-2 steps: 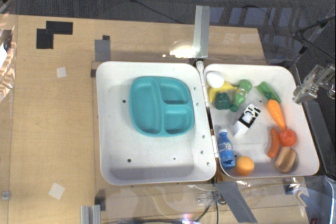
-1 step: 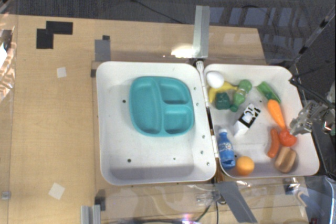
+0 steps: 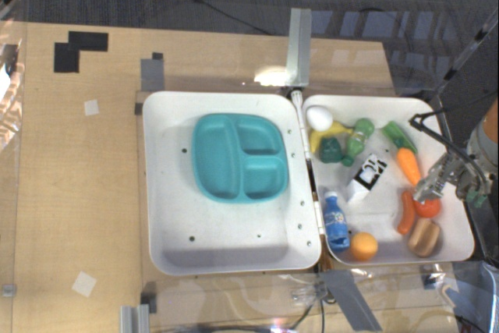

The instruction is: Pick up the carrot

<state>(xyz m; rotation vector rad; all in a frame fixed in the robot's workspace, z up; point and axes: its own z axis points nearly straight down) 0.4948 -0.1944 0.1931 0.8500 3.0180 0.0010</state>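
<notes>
The carrot [image 3: 408, 164] is orange with a green leafy top and lies slanted in the right part of the right bin [image 3: 390, 107], its tip pointing toward the front. My gripper [image 3: 431, 188] reaches in from the right edge and hangs just to the right of and in front of the carrot's tip, over a round red-orange item [image 3: 427, 207]. I see nothing held in it. The carrot rests on the bin floor, apart from the gripper.
A red sausage-like piece [image 3: 406, 213], a brown potato [image 3: 423, 236], an orange [image 3: 363, 246], a blue bottle [image 3: 336, 221], a black-and-white box [image 3: 369, 171], green pieces [image 3: 359, 136] and a white egg [image 3: 318, 118] crowd the right bin. A teal divided plate [image 3: 238, 157] sits in the left bin.
</notes>
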